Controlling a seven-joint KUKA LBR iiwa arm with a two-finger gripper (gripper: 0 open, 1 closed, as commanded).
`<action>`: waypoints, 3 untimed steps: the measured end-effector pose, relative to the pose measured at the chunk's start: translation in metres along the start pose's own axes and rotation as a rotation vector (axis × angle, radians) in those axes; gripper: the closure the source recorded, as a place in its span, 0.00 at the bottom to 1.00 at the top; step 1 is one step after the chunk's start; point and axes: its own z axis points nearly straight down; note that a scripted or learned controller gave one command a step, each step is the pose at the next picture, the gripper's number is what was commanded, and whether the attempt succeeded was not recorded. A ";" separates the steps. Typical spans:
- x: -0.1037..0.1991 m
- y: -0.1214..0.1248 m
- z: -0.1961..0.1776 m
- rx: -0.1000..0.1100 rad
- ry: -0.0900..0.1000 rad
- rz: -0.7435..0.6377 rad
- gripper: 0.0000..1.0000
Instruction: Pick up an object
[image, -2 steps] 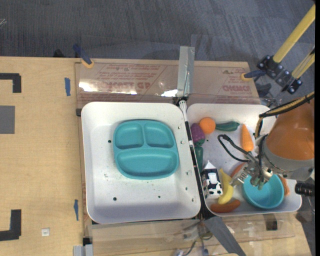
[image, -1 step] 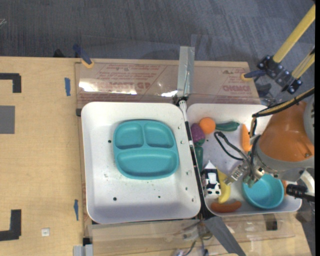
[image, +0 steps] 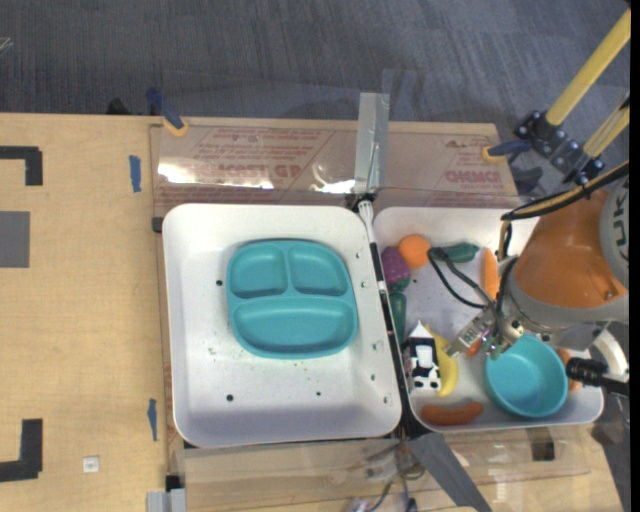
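With the hand (image: 488, 338) low in the right bin (image: 455, 222) beside the teal bowl (image: 525, 378) — grip state I cannot tell — it should centre over one object before clenching.

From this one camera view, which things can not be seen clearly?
- Gripper: small and blurred; finger state unclear.
- Right bin: the arm covers its right part.
- Toys beside the teal bowl: the orange carrot is partly behind cables.
- Divided teal plate is fully visible.
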 end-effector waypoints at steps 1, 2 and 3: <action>0.008 -0.002 0.000 -0.003 -0.005 0.270 1.00; 0.006 -0.003 0.004 -0.002 -0.006 0.342 1.00; -0.076 -0.091 0.011 0.013 0.007 0.173 1.00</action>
